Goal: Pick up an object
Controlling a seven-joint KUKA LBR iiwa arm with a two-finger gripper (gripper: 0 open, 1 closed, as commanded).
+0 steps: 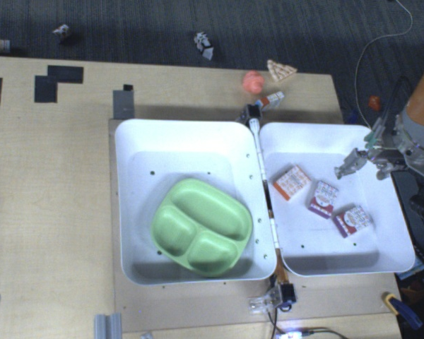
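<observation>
Three small packets lie in the right bin (389,256): an orange and white one (292,182), a maroon one (324,198) beside it, and another maroon one (352,219) nearer the front. My gripper (365,169) hovers over the bin's right rear part, up and to the right of the packets. It is open, with nothing between its fingers. One fingertip (347,167) points toward the packets, apart from them. A green divided plate (201,224) lies in the left bin (138,161).
On the bench behind the bins sit a pink ball (253,82), a toy pizza slice (281,70) and a small tube (270,101). Black patches (56,80) mark the bench at the left. Cables run along the right side.
</observation>
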